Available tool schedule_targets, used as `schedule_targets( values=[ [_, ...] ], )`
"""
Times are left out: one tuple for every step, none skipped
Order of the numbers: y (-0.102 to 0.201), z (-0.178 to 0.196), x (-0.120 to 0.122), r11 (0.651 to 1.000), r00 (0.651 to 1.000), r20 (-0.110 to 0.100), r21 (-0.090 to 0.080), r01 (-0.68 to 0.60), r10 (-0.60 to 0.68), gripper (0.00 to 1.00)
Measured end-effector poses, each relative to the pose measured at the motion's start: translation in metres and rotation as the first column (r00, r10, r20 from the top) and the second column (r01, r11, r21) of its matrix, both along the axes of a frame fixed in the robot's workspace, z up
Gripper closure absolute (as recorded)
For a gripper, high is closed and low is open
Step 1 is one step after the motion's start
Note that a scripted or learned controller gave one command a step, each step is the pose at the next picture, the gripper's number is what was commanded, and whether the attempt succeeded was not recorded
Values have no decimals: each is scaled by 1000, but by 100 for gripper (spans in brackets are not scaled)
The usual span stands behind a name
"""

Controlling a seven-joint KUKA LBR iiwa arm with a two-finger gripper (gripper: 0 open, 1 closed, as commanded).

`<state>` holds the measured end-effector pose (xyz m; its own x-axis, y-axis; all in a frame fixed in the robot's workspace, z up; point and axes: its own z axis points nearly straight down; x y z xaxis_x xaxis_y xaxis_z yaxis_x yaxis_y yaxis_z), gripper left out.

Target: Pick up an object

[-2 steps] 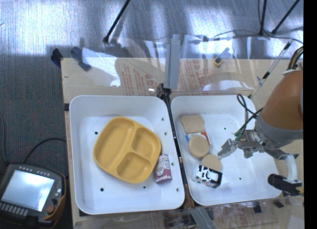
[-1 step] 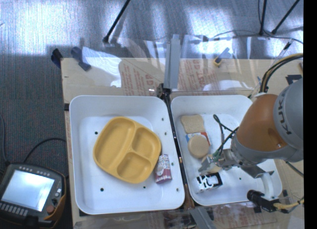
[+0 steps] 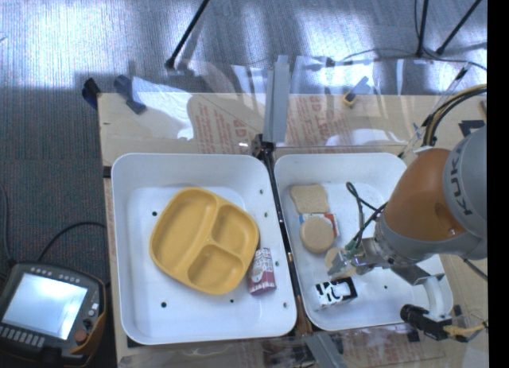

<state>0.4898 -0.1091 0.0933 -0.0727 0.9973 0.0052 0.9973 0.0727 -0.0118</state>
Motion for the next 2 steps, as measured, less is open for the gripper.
schedule_targets(
  values=[
    [26,-8,-1,951,951,4,-4,309,-309,100],
    [98,112,24,897,897,11,-2,442,-442,100]
  ],
)
